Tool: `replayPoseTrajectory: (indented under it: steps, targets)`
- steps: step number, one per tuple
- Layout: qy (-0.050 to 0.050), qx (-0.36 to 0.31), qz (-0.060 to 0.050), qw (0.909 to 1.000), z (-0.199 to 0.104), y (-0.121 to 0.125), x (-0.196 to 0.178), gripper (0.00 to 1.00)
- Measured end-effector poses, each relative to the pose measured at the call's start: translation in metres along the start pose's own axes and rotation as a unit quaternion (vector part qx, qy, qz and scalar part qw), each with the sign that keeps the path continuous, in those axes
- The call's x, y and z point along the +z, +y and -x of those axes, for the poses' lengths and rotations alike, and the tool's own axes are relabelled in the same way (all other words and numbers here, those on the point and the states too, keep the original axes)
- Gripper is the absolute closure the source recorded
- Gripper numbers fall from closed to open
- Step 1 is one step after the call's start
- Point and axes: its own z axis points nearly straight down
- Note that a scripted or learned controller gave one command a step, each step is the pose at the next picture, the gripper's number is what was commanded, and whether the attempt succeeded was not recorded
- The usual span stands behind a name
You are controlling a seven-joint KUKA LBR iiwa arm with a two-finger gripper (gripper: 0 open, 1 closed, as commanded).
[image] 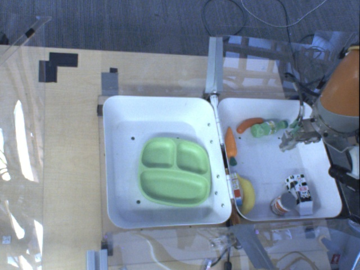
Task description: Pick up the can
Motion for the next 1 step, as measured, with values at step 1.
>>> replayPoseTrajectory:
  steps: [1]
  targets:
    - [0.0, 0.0, 0.0, 1.0, 0.0001, -0.0001, 0.0, 0.0]
